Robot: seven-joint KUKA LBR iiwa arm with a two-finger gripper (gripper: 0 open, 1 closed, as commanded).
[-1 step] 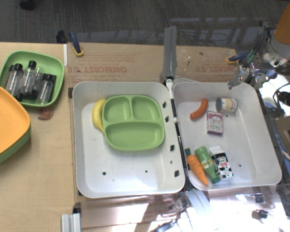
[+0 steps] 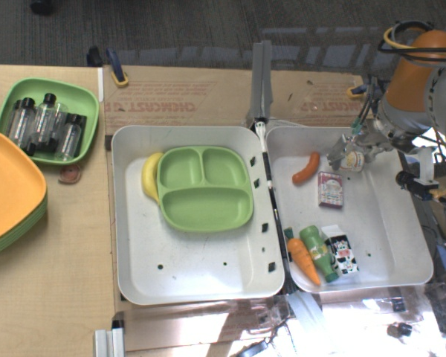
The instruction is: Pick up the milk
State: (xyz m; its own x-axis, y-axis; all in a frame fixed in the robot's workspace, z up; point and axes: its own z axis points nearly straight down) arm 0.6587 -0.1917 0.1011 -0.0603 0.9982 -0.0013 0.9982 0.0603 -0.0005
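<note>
Camera view: milk [image 2: 340,253] lies flat, long axis near-to-far.

2 bins [image 2: 134,274] showing white. Divided plate [image 2: 205,188] showing light green. Milk carton [image 2: 340,253] showing white with black patches. Carrot [image 2: 304,261] showing orange; sausage [image 2: 306,167] showing red-orange; bottle [image 2: 318,253] showing green; small box [image 2: 331,190] showing pink and white.

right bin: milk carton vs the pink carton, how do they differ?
The milk carton is white with black cow patches; the pink carton is pink with pale print. The milk carton lies at the near edge, touching the green bottle; the pink carton lies apart mid-bin, just below the sausage. The gripper is nearer the pink carton. Both are small boxes lying flat in the right bin.
</note>
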